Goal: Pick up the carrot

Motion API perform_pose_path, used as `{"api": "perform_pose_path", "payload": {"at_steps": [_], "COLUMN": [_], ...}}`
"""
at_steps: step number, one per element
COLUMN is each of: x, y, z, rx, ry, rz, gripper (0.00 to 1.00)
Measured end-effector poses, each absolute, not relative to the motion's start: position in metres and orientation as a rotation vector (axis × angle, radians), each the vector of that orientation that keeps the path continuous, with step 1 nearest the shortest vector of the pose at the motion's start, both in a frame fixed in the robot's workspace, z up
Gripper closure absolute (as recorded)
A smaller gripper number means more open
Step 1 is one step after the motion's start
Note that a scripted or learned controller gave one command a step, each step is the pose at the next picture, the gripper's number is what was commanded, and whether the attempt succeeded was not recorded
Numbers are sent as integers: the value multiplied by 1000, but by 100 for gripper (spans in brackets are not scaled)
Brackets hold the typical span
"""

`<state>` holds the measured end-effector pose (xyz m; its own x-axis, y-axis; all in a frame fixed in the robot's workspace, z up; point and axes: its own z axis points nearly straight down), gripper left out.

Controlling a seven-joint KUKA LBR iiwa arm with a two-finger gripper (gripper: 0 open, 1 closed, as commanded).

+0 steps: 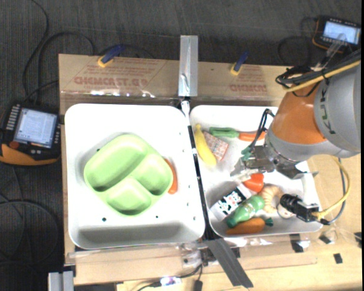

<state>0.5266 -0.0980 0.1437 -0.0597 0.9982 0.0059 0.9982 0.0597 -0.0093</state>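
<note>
- The arm (318,114) reaches in from the right, its orange band over the far right part of the right bin (201,180).
- The end effector (255,161) hangs low over the middle of that bin; from where I stand I cannot tell how it is set, and nothing is seen gripped in it.
- One carrot (250,225) lies along the near wall of the right bin, orange with a green tip, just beside a green vegetable toy (247,208).
- Another orange carrot with a green top (233,133) lies at the far end of the same bin, partly behind the arm.
- A yellow banana (204,147) lies along the bin's left wall, next to a small patterned packet (218,143).
- A black-and-white carton (229,201) sits near the green toy.
- In the left bin (79,223) rests a green divided tray (128,173), with an orange piece (172,178) tucked against its right edge.
</note>
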Motion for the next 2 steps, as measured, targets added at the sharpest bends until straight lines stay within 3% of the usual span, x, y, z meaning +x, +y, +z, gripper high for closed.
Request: {"api": "perform_pose_path", "payload": {"at_steps": [1,2], "x": [547,568], "y": [-188,-96], "z": [234,214], "rx": [-2402,-2584], "ry": [-2024,-1780], "rz": [10,9], "gripper": [100,100]}}
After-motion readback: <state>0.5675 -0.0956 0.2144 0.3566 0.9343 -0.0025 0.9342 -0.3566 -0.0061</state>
